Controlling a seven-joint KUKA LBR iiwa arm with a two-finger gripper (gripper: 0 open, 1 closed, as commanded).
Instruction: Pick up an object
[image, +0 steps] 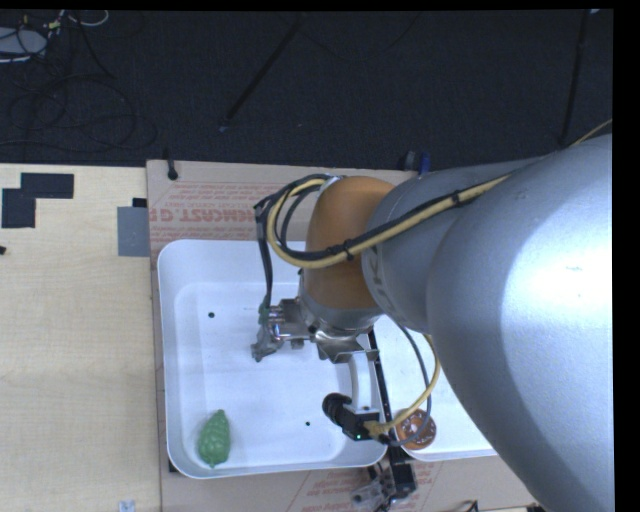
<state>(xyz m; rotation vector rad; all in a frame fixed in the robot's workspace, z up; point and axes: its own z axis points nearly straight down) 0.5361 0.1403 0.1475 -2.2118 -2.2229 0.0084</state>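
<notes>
Green object (213, 438): you see it lying in the near-left corner of the left white bin (185, 300), close beside the front wall, well apart from the end effector.
Camera view, arm: your grey arm (520, 300) reaches in from the right, its orange band (340, 250) above the wrist, cables looping around it.
Camera view, end effector (268, 338): it hangs over the middle of the bin floor, pointing left; you cannot tell from this angle how far apart it stands, and nothing shows in it.
Handling: the object looks small, rounded and bumpy, probably light and perhaps soft; treat that as a guess, since the surface detail is too small to read.
Where to take hold: you would likely do best to close across its narrow middle, from above, with the jaws set across its long axis.
Risk: the nearby bin wall may crowd one side, so you may need to approach from the bin's inner side.
Progress: the pick is not yet made.
</notes>
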